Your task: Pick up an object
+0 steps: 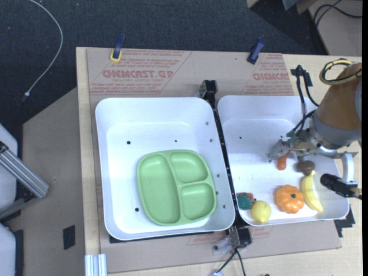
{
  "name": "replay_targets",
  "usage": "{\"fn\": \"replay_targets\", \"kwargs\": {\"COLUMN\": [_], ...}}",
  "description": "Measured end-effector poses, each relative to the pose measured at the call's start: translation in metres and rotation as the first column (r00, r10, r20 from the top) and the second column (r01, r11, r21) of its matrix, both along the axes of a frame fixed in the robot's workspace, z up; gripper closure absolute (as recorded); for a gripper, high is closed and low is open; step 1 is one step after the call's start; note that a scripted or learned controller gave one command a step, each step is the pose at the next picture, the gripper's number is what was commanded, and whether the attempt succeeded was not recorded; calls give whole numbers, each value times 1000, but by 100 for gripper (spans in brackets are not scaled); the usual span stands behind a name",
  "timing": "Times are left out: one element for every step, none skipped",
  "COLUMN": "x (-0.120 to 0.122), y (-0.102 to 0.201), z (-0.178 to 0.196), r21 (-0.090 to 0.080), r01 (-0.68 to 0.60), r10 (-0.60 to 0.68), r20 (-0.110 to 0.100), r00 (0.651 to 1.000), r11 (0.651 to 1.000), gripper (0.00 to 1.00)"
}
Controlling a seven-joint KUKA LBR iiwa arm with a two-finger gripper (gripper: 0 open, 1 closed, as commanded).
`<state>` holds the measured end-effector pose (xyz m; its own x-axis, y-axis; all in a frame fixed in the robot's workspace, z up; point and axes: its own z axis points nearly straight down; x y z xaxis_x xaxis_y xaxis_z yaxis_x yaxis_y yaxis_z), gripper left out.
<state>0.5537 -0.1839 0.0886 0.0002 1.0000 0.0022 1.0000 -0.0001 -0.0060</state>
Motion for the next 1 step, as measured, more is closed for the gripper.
{"fn": "replay_targets", "kwargs": {"x": [2], "y": [-1], "z": [14], "r21": [-3], "r01": [0], "r10": [0], "r20": [8], "r00": [1000], "r11": [1000], "gripper": [100]}}
